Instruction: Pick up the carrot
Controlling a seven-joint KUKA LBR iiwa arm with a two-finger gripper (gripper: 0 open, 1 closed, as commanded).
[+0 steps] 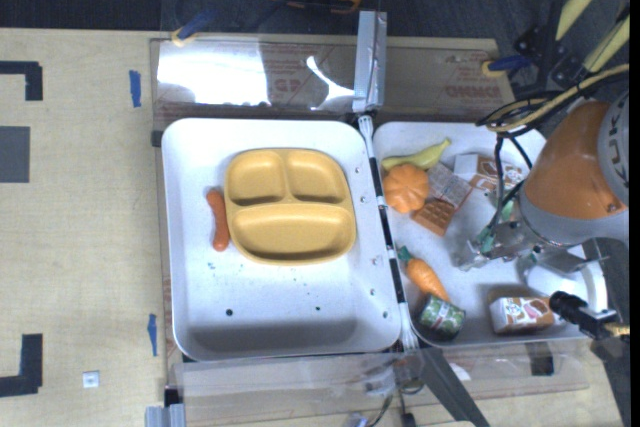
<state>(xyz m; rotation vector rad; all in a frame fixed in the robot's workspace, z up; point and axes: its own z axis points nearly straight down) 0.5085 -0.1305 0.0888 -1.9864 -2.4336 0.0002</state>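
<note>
carrot (425, 276) exposed, hand (478, 248) tips indistinct

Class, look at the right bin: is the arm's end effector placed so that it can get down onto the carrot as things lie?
Probably yes. The carrot lies uncovered near the right bin's left wall, with the end effector just to its right. The green can touching its tip may crowd the approach.

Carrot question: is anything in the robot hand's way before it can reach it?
Nothing visible blocks it. The small orange carrot with green top lies in the right white bin, bare floor separating it from the gripper on its right. A green-labelled can sits just beside the carrot.
</note>
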